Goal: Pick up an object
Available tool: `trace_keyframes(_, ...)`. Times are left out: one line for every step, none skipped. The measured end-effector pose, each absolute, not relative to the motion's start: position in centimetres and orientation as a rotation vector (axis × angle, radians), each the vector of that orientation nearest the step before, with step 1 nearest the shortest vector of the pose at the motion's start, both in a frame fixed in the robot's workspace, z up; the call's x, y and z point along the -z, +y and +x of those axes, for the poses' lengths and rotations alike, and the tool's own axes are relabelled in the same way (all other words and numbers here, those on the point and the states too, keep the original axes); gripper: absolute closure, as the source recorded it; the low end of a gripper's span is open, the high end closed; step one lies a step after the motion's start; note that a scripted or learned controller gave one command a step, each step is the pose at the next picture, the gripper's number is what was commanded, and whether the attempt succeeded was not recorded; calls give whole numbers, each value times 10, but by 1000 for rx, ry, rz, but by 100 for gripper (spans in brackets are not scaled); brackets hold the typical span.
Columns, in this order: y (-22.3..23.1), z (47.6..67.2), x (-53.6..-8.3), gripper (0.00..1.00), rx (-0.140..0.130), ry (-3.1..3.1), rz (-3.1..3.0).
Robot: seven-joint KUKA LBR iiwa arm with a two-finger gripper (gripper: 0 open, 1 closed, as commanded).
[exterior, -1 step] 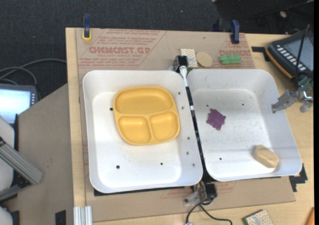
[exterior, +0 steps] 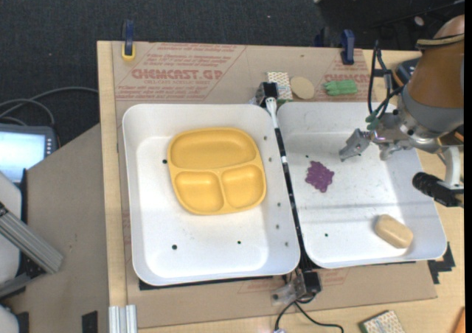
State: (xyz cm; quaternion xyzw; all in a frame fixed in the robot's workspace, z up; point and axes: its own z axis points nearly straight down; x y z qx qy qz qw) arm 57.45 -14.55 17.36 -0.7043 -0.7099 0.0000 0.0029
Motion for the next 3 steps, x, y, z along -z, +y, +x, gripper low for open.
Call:
trace_keyframes(-91, 593, -120, 0, -2, -2223, -2209)
trace_keyframes(-34, 525, -187, 0, -3, -2221, -2213)
trace_keyframes(-123, 497, -145, 0, -10, -2207, -2230)
